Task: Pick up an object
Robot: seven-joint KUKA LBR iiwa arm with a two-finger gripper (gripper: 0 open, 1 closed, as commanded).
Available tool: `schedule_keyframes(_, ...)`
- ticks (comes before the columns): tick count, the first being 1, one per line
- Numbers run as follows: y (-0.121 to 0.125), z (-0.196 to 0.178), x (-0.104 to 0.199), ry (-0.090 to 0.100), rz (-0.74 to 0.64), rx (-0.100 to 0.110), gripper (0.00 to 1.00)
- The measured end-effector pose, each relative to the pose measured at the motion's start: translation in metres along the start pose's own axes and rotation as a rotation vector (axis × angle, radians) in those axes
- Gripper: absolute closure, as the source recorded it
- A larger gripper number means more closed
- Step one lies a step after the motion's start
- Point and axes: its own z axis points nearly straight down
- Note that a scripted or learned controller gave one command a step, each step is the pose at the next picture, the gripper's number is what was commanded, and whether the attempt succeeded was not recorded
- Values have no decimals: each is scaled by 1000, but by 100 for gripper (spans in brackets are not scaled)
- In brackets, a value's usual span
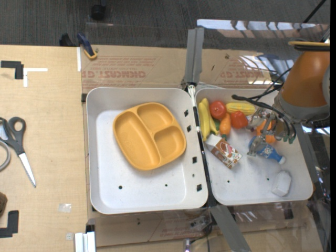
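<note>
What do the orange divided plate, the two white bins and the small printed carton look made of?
Orange three-compartment plate: looks like moulded plastic, matte, with a uniform colour and soft rounded ridges. Shallow white bins, left and right: probably thin formed plastic, smooth and slightly glossy, with rounded corners. Small printed carton: seemingly paperboard or a plastic toy copy; flat printed faces and sharp edges leave it open.

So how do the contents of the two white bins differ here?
The left bin holds one thing, a yellow divided plate, lying flat near its middle. The right bin holds many small things crowded toward its far left corner: a banana, a tomato, corn, a small carton and a bottle. The gripper is over the right bin, not the left. Both bins are shallow and white.
</note>
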Motion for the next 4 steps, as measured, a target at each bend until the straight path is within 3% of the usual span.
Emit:
schedule_keyframes(1,2,-10,-1,-3,-4,0,100)
schedule_keyframes(2,1,-11,-2,-5,-3,1,0)
schedule_keyframes(4,-24,2,49,6,191,-1,0)
